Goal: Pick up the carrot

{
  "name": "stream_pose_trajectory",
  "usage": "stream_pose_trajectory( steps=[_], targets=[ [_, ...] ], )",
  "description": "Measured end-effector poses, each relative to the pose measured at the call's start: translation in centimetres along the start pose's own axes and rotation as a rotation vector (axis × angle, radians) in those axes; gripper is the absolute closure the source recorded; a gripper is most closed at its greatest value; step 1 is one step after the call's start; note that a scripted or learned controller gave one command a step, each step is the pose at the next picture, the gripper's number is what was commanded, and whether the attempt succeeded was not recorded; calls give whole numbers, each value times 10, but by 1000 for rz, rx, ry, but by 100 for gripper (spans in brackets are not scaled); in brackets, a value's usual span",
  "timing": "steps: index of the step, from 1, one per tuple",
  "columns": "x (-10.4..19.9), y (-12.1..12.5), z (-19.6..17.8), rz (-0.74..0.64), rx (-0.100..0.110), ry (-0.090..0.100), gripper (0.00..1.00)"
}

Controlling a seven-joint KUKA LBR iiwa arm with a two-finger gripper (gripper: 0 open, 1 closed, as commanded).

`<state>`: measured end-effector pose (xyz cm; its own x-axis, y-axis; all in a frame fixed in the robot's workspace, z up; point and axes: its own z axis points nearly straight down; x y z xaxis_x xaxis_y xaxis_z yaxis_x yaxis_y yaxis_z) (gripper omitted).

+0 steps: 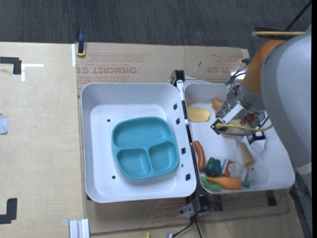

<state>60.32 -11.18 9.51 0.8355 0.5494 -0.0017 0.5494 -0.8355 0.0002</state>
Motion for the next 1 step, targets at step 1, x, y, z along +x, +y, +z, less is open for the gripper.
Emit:
stream_pose_trajectory(
  steps=[1],
  targets=[
    [34, 20, 3, 229, 15, -28, 0]
  ],
)
